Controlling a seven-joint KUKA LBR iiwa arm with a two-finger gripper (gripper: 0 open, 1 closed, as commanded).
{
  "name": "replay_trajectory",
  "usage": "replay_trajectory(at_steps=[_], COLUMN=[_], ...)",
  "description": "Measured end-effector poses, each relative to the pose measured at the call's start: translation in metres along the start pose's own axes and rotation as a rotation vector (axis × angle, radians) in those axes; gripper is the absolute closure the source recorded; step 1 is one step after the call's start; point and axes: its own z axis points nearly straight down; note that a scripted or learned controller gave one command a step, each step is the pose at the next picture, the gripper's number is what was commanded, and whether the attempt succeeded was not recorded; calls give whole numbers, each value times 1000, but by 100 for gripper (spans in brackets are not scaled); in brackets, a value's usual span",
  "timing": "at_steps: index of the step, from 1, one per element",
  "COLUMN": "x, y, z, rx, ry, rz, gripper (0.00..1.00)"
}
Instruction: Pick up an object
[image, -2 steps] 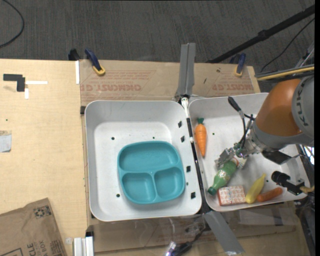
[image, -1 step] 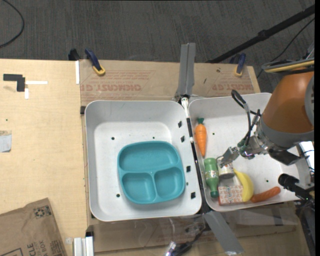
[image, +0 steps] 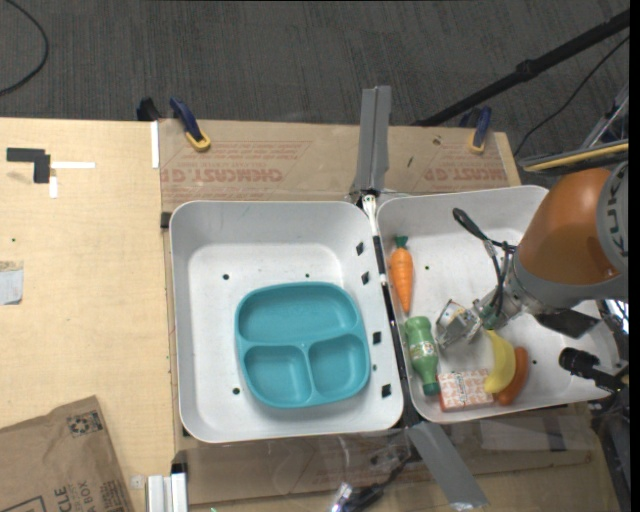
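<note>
In the right bin (image: 440, 215) lie an orange carrot (image: 401, 277) along the left wall, a green bottle (image: 421, 351) below it, a yellow banana (image: 499, 362) beside a red-orange piece (image: 514, 376), and a small red-and-white box (image: 464, 389) near the front wall. My gripper (image: 458, 324) hangs low over the bin's middle, just right of the green bottle and left of the banana. The grey and orange arm comes in from the right above it.
The left bin (image: 200, 300) holds a teal divided tray (image: 302, 343). A metal divider post (image: 373, 140) stands between the bins at the back. Blue clamps (image: 190, 124) hold cardboard behind them. A black cable (image: 478, 231) loops over the right bin's back.
</note>
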Motion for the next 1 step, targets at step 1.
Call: replay_trajectory(at_steps=[1], x=[-48], y=[57], z=[1], rx=[-8], ry=[-6], rz=[-24], gripper=[0])
